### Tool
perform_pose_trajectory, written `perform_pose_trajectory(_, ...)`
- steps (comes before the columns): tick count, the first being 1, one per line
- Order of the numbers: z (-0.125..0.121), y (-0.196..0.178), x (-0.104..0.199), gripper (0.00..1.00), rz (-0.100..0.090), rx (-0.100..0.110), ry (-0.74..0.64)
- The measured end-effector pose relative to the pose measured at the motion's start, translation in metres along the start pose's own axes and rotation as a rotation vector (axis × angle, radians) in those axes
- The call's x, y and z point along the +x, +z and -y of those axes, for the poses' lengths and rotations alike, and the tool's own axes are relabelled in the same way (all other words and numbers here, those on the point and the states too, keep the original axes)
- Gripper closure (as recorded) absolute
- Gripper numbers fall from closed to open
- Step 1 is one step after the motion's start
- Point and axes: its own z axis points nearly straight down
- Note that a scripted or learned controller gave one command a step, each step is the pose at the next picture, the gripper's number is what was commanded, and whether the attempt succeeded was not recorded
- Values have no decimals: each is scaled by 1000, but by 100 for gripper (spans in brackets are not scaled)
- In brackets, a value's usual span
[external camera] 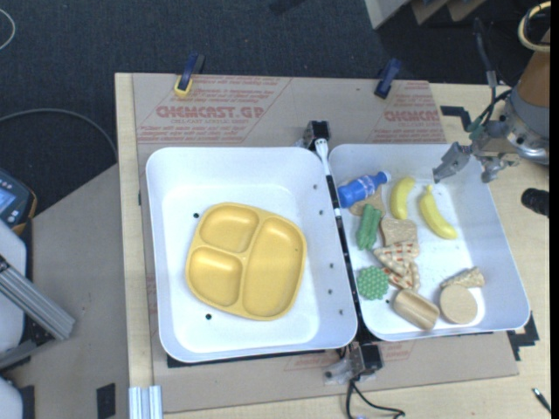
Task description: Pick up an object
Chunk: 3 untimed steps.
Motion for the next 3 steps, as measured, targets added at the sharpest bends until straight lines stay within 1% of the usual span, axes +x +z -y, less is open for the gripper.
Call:
perform_pose_trajectory(1,-3,-10,1,0,4,-15,-4)
perform_pose_trajectory(2,-3,33,7,0,3,-13,-5)
perform_pose_trajectory(3,-3,90,-1,0,3,-13,-3)
